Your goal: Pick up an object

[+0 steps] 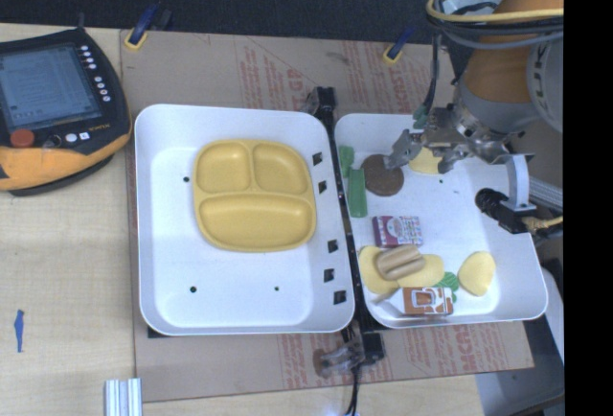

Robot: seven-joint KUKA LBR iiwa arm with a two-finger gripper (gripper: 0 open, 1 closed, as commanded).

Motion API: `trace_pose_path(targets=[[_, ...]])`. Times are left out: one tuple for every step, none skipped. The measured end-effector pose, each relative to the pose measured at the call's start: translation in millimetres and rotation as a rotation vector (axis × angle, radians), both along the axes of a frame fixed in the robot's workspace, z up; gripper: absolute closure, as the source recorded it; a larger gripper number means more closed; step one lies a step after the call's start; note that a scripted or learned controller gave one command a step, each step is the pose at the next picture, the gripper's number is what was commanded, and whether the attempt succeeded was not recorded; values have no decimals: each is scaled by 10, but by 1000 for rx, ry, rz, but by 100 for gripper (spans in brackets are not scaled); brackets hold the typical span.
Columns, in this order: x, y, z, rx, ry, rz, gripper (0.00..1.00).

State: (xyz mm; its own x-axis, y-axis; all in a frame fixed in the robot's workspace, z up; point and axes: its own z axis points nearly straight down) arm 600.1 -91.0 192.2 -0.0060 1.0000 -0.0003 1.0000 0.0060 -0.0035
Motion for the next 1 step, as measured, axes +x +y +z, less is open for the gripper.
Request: trace_pose_path(targets=[[214,-1,-1050,0,1,0,0]])
